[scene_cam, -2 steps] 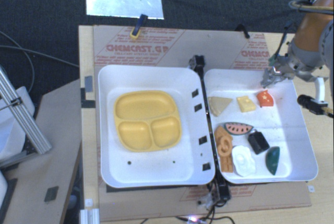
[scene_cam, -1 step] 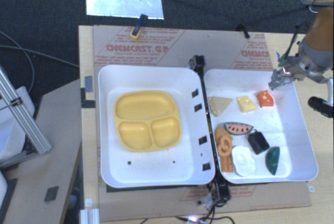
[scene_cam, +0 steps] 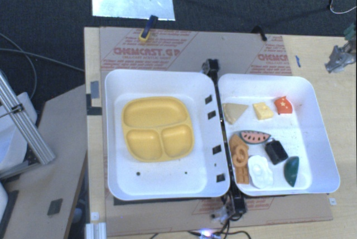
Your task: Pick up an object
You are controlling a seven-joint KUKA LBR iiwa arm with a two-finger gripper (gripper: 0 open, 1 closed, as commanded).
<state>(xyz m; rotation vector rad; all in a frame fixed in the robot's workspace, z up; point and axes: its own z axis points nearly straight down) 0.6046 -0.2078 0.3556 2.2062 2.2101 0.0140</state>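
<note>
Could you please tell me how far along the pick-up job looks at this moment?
Nothing looks done yet. The watermelon slice, black block, cheese cube and other toys all lie in the right bin. The gripper sits at the right edge, outside that bin, holding nothing that I can see. The whole job is left: reach in, grasp one toy and lift.

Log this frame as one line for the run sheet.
phase: pre-grasp | gripper: at right edge, outside bins | right bin: toy foods untouched | left bin: yellow tray | held: nothing seen
</note>
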